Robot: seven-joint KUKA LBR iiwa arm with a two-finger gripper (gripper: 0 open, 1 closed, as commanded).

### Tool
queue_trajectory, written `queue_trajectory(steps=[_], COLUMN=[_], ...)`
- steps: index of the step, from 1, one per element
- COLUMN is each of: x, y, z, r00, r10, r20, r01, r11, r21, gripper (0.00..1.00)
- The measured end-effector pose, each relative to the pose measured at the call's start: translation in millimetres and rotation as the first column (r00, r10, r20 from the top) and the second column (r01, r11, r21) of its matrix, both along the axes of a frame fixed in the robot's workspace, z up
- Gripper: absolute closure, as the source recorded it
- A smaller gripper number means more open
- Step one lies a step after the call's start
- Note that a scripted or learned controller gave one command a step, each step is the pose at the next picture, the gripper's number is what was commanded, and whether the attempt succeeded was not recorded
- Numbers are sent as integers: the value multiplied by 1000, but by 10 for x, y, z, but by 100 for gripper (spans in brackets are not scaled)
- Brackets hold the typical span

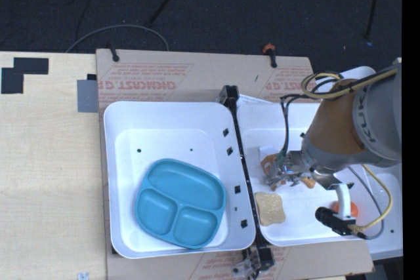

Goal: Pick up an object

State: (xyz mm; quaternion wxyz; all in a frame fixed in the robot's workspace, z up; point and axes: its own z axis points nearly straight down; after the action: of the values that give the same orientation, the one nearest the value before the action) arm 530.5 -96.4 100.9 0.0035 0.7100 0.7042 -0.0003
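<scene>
My gripper [279,175] is low in the right bin [298,233], its metal fingers pointing left over a small brown and orange object [268,161] near the bin's left wall. A tan, square sponge-like slice [270,208] lies flat just below the gripper. A small orange piece [309,183] lies beside the wrist, and an orange ball-like thing [352,208] sits further right, partly hidden by the arm. The arm's bulk covers much of the right bin.
A blue divided plate [180,202] lies in the left bin [125,128]. A black divider bar [237,160] runs between the two bins. Cardboard [197,79] lies under both bins, with a pale wooden bench top [46,167] at the left.
</scene>
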Motion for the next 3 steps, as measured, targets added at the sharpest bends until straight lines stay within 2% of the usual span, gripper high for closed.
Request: queue_trajectory(steps=[2, 3], x=[-162, -158], y=[-18, -26], z=[930, 1114], r00=[1000, 1000], r10=[9, 9], r20=[-5, -5], r01=[-9, -9], r11=[1000, 1000], r21=[6, 6], gripper=[100, 100])
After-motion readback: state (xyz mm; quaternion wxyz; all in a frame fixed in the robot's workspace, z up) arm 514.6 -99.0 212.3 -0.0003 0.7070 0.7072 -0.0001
